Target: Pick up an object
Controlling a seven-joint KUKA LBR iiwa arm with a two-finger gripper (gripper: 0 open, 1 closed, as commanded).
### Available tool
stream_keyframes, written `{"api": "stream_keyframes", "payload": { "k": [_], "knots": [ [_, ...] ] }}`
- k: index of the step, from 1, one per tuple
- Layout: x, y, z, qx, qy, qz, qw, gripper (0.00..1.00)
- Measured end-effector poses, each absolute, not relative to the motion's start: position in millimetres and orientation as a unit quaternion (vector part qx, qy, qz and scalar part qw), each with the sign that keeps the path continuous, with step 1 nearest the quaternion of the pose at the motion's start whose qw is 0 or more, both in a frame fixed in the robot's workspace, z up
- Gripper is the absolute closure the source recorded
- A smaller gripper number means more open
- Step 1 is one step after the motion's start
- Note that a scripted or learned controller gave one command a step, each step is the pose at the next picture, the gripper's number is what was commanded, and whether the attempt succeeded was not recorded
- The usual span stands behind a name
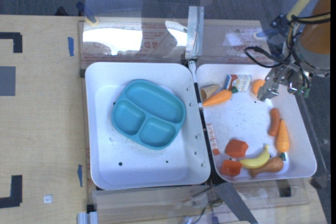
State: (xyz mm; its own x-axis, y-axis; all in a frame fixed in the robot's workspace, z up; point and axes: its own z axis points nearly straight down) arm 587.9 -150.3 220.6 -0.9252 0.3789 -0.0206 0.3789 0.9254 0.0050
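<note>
The approach is in hand: the pincer [266, 93], grip state impossible to tell, hovers near an orange ball [256, 86] in the right bin [310, 162]; next, I judge, it must descend.

We can read no text: the red print on the clear sheet [152, 39] and the small carton's [239, 82] label are too blurred.
</note>
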Motion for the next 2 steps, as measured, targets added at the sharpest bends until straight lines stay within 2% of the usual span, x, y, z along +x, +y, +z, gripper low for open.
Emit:
{"api": "stream_keyframes", "payload": {
  "k": [1, 2],
  "knots": [
    [601.7, -156.1, 89.9, -0.04, 0.999, -0.0009, 0.006, 1.0],
    [661.9, -137.4, 89.4, 0.118, 0.993, -0.0041, -0.013, 1.0]
  ]
}}
